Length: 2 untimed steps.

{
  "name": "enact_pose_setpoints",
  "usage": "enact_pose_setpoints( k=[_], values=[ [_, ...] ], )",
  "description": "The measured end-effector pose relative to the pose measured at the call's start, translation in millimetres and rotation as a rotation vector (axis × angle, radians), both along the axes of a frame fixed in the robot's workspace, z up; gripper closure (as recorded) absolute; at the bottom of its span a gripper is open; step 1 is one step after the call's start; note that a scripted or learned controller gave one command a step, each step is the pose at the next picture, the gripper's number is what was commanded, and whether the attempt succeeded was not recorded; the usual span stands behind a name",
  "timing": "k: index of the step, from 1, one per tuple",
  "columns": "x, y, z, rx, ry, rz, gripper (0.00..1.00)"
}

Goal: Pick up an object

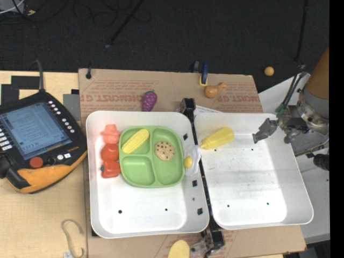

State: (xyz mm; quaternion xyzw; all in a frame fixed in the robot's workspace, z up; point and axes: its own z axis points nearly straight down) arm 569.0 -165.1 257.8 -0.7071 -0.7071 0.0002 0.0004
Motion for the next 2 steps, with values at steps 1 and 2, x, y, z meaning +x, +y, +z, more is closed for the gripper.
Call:
enact_pose_setpoints(
  k=[1, 2],
  values=[
    [7.1, 0.0, -50.1, 0.001, 0.005, 0.001, 0.00],
    [6.2, -8.5, -105.4, 0.001, 0.006, 0.001, 0.00]
  ],
)
